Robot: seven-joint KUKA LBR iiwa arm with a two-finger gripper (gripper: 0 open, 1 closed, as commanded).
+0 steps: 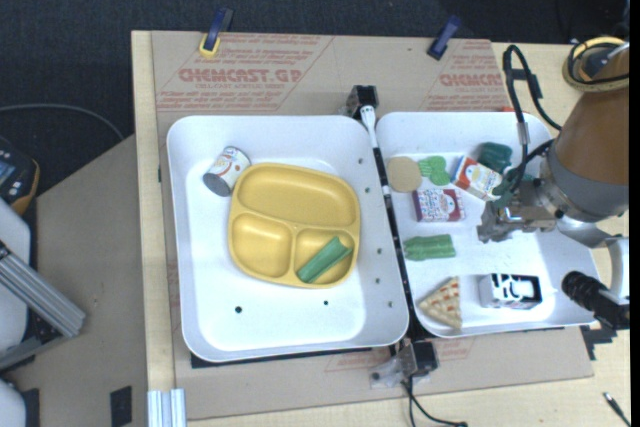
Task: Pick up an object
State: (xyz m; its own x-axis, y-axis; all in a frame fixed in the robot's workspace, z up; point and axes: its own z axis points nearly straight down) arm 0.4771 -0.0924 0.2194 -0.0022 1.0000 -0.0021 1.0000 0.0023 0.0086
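At the near edge of the right bin (560,320), a pizza slice (441,301) lies in the bin's near-left corner, its point aimed away from the camera and its crust toward the near rim. Just right of it in the same bin sits a black-and-white box (512,290), long axis running left to right. The gripper (497,223) hangs over the right bin a little beyond that box; whether it is spread or closed cannot be made out, and nothing is seen in it. Left of the gripper, still in the right bin, a flat green piece (429,247) lies with its long axis left to right. Beyond that is a red-and-white packet (438,204), then a tan round disc (404,174) near the bin's left wall, and a small green item (434,169) beside the disc. A red-and-white carton (478,178) and a dark green object (493,155) lie just beyond the gripper, toward the bin's far side.

Left of the right bin, the left bin (200,295) holds a yellow divided plate (285,220) with a green pepper (325,258) in its near-right compartment, long axis slanting from near-left to far-right. A small can (225,170) lies on its side at the plate's far-left corner. Both bins rest on the desk (300,65).
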